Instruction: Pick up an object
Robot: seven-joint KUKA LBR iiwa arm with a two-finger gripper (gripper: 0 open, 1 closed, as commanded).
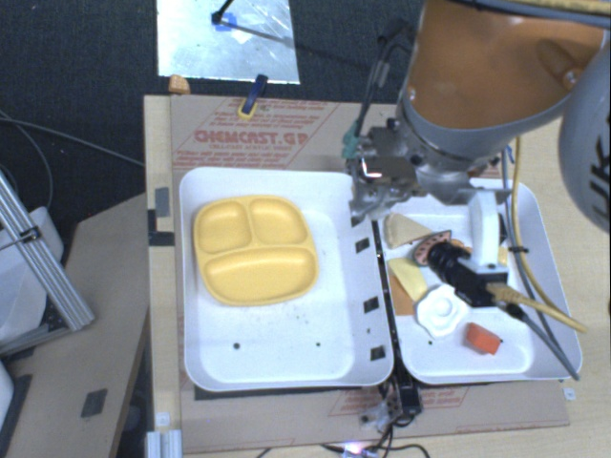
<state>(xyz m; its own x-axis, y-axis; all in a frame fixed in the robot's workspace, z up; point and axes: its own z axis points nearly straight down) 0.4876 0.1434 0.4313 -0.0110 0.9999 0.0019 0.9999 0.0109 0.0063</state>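
Even, fairly bright overhead light fills the scene, washing the two shallow white plastic bins (286, 370) nearly to pure white while the dark carpeted floor (76, 65) stays dim and grainy. A shiny silver foil sheet (227, 27) at the top throws patchy glare, and the large orange and grey robot arm (496, 55), close to the lens, looks soft and out of focus. Shadows are faint and short, lying just beside the yellow divided plastic plate (256, 249), and fine detail is slightly blurred overall.
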